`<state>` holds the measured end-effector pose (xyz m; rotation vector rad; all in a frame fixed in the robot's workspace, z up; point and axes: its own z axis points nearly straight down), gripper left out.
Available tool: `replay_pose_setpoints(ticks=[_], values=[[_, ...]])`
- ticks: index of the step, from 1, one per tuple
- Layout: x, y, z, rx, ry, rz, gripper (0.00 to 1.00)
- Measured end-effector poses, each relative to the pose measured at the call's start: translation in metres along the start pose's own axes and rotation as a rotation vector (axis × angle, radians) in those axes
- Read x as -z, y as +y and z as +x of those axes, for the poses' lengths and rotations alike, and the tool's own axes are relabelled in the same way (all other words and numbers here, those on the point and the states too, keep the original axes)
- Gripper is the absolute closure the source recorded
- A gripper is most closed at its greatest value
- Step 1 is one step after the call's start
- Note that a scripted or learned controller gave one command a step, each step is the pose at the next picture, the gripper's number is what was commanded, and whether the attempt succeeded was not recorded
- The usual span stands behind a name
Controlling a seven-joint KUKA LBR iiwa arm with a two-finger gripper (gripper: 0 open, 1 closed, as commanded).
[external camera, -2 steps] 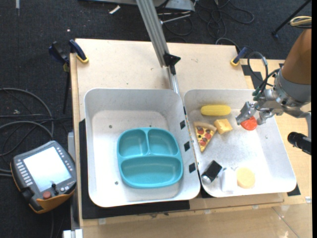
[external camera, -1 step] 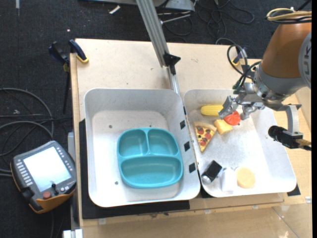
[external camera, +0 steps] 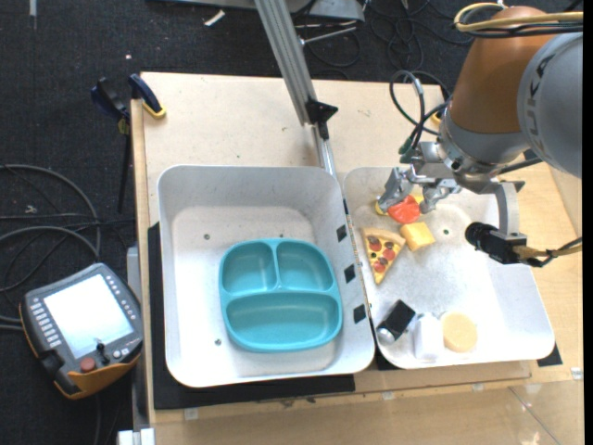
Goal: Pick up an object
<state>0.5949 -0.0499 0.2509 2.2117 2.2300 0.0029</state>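
We saw the left bin (external camera: 185, 202) holding a teal divided plate (external camera: 278, 295), well left of the hand (external camera: 408, 193). The hand hung over a red object (external camera: 405, 211); its grip we couldn't tell. Pizza slice (external camera: 382, 251) lay just below.

The wooden bench (external camera: 232, 123) bears two white bins (external camera: 185, 202) side by side.

Legible text: none. The handheld controller (external camera: 82, 327) has a screen that shows blank white, with no readable characters.
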Motion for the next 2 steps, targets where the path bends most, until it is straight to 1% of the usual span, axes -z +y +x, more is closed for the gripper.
replay_pose_setpoints(ticks=[1, 2], values=[[-0.008, 0.01, 0.043, -0.001, 0.0, 0.001, 1.0], [-0.01, 0.026, 0.105, 0.0, 0.001, 0.0, 1.0]])
